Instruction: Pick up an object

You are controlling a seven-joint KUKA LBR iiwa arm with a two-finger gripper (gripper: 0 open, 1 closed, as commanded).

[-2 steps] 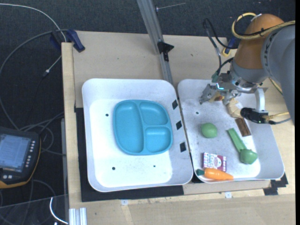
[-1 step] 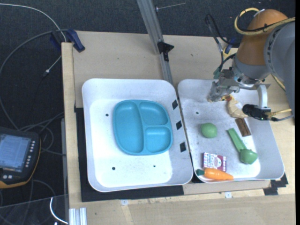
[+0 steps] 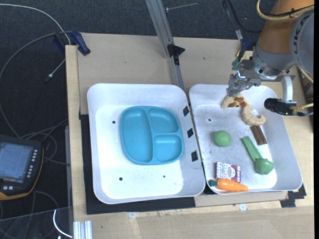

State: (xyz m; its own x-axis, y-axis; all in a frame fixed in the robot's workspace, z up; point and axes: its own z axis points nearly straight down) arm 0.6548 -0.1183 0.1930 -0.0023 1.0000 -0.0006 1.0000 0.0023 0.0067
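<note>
My gripper (image 3: 237, 89) hangs over the far end of the right bin (image 3: 289, 148), just above a small pizza-slice toy (image 3: 234, 102) that lies on the bin floor. Nothing shows held in it. Close to the right of the slice lies a pale curved pastry piece (image 3: 252, 116), and a brown bar (image 3: 258, 134) sits below that. A green ball (image 3: 222, 138) rests mid-bin. Toward the front lie a green scoop (image 3: 257, 158), a pink carton (image 3: 228, 171) and an orange carrot (image 3: 232, 185).
The left bin (image 3: 102, 148) holds a blue divided plate (image 3: 152, 134). A metal pole (image 3: 160, 21) rises behind the bins. The arm's orange band (image 3: 286, 19) and grey wrist sit at the top right, with a black cable fitting (image 3: 279, 105) over the right bin's rim.
</note>
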